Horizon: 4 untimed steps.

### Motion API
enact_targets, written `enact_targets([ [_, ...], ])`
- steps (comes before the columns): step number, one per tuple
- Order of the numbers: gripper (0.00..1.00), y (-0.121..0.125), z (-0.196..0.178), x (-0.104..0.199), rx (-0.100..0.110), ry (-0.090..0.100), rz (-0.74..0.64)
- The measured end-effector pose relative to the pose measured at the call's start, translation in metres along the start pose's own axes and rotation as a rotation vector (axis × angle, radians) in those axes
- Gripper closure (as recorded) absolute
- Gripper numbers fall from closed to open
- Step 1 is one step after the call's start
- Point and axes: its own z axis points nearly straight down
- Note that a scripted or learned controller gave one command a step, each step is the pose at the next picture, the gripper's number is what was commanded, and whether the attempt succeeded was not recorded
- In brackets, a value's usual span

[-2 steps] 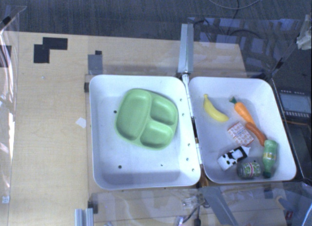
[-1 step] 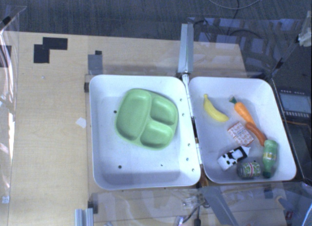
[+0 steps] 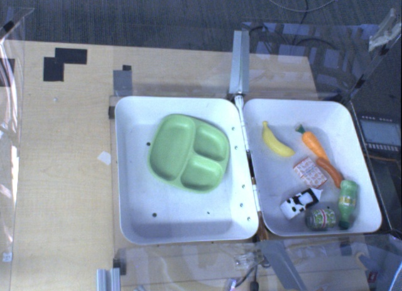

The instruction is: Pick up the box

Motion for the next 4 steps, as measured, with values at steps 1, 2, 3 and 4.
enact_targets([
  [1,0.0,0.0,0.0,0.0,0.0,0.0,0.0],
  [2,1.0,0.001,-0.012,0.002,-0.005,-0.001,-0.006],
  [3,1.0,0.002,-0.023,0.003,-0.01,-0.003,-0.014],
  [4,1.0,0.003,-0.034,0.005,-0.014,-0.004,-0.021],
])
